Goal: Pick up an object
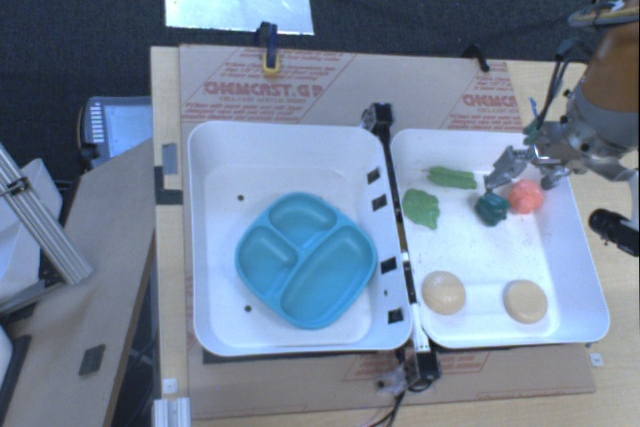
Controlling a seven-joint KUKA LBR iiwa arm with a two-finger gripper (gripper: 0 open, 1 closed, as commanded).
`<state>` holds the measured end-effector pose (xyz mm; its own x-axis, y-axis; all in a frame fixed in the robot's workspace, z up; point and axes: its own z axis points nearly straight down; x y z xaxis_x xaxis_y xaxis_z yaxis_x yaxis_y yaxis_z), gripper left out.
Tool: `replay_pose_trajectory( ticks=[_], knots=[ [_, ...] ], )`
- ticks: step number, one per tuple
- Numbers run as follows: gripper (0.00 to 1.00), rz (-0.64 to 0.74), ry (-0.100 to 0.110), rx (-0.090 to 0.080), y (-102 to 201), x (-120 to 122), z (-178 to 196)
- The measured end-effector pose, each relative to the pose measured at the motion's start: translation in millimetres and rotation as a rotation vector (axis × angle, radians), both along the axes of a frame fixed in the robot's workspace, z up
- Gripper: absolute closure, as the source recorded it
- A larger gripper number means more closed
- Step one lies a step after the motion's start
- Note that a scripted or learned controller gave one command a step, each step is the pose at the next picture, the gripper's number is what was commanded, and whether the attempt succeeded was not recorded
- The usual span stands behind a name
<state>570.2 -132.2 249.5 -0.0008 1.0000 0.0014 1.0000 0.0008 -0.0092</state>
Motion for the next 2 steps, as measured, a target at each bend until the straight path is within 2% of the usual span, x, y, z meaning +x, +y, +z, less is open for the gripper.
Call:
replay_pose_trajectory(
  ticks=[1, 2],
  knots=[
    [0.00, 0.002, -0.010, -0.002, 0.2, 2.1, 5.7],
    [0.00, 0.000, -0.007, -0.001, -3.2, -4.0, -38.8]
  ],
)
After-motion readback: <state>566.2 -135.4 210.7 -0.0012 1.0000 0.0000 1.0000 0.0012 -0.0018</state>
